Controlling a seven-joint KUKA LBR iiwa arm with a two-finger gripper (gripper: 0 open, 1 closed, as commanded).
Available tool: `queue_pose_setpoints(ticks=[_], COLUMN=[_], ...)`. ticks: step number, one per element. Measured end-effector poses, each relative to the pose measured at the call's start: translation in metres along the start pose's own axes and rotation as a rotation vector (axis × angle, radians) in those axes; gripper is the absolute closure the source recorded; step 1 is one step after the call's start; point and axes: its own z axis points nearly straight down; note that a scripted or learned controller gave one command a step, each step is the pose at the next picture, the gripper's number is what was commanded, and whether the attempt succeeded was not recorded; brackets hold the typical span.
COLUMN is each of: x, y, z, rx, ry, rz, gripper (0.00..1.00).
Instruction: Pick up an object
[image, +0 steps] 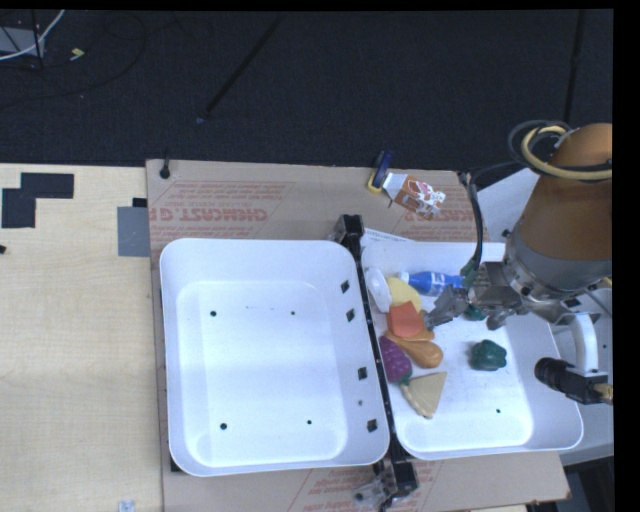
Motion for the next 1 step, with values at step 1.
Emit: queue_pose_setpoints(ticks=[1], x=[-0.0004], y=[-0.0001], z=[-0.0095], rx=[0.003], ry=[0.001], rz=[0.0], gripper=[1.0])
